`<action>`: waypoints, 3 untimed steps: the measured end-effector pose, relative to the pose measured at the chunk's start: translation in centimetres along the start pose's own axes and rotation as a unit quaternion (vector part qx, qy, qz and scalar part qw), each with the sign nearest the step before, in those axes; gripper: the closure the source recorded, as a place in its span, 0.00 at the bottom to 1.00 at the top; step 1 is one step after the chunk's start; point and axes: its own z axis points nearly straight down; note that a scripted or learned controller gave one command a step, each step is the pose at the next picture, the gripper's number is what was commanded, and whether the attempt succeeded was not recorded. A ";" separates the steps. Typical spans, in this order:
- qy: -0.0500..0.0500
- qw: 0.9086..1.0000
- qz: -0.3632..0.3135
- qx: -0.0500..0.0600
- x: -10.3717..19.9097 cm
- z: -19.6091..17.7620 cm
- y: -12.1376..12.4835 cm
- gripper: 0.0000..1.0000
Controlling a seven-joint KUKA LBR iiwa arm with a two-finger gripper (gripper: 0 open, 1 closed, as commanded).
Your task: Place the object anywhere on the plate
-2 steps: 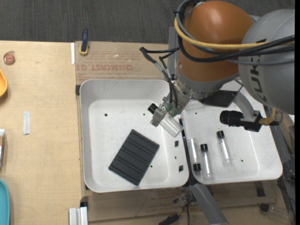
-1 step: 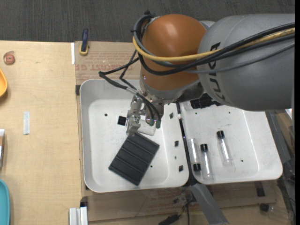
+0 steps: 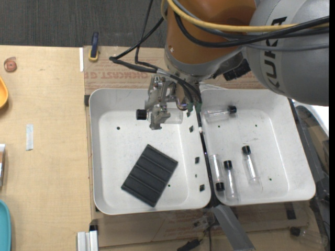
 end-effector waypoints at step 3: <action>0.000 0.918 -0.396 -0.001 -11.6 4.2 2.3 1.00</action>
